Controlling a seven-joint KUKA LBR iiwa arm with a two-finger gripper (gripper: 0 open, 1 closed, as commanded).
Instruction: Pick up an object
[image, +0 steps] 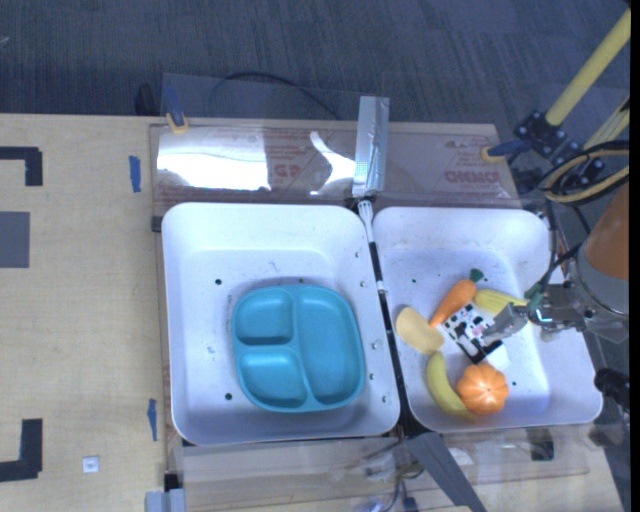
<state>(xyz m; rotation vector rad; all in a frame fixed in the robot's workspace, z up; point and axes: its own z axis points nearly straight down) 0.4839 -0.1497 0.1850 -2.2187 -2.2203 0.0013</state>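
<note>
- The gripper (478, 333) is low in the right bin (430, 230), among the toy food; whether its jaws are parted or clenched I cannot tell.
- The carrot (455, 298) lies just beyond the jaws, the orange (483, 390) and banana (442, 384) just beneath them — a crowded spot.
- Best to settle on one piece and close squarely, not across two.
- The arm (560, 310) reaches in from the right, wrist low and slanted down-left.

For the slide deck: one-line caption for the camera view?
Gripper low over toy carrot, banana and orange in right bin; blue divided tray in left bin.
</note>
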